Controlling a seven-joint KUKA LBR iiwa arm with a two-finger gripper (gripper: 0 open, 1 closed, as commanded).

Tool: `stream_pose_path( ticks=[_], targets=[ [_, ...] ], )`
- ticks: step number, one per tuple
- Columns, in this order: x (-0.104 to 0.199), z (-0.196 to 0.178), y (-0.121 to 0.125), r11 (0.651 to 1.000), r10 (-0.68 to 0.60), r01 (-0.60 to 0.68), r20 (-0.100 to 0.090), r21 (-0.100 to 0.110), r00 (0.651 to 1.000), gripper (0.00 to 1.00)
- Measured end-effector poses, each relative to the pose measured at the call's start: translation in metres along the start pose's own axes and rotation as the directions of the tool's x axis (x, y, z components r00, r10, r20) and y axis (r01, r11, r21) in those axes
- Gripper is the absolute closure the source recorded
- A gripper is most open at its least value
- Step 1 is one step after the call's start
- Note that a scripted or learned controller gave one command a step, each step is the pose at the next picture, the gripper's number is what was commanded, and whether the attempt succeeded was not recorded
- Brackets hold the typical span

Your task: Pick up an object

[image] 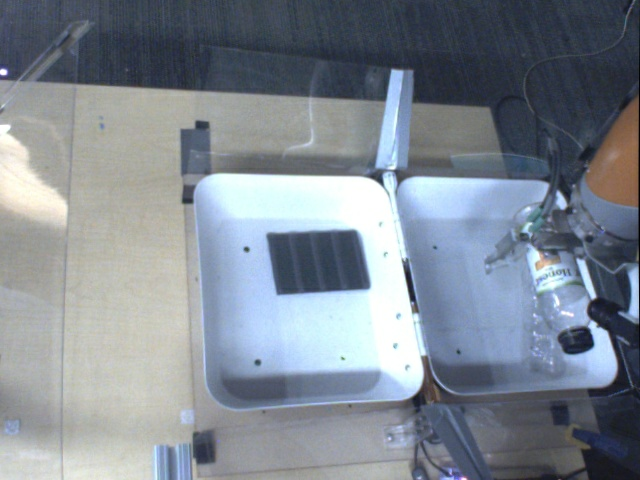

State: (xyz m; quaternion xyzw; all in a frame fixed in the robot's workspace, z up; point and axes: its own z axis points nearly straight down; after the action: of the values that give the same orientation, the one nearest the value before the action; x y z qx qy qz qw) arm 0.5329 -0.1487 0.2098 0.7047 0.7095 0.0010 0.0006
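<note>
A wide pale wooden bench [100, 318] is seen from above at a slant, with dark carpet beyond its far edge. Two shallow white plastic bins sit on it side by side, their inner rims touching. The left white bin [220, 268] holds a dark grey ribbed rectangular pad [318, 261], lying flat near its middle. The right white bin [450, 268] holds a clear plastic bottle with an orange and white label and a black cap [553, 298], lying on its side close to the bin's right wall. The bottle's long axis runs roughly from the far side of the bin toward the near side, with the black cap at the near end. A grey robot arm with an orange band [612, 178] reaches in from the right edge and hangs over the far right part of this bin. Its two-finger metal gripper [525, 233] sits directly above the far, bottom end of the bottle, so the bottle stretches away from the gripper toward the near rim. How far apart the fingers stand cannot be told from this angle, and nothing is clearly seen between them, so the bottle appears to be resting in the bin rather than held. A grasp would likely call for closing across the bottle's narrow width
</note>
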Motion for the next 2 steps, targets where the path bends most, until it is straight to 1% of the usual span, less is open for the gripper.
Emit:
stream_pose_path(
  ticks=[1,2],
  targets=[
    [-0.049,0.038,0.026,0.995,0.099,-0.099,0.001,-0.001,0.995,0.00],
    [-0.054,0.109,0.077,0.987,-0.163,0.163,0.004,-0.007,0.987,0.00]
  ],
)
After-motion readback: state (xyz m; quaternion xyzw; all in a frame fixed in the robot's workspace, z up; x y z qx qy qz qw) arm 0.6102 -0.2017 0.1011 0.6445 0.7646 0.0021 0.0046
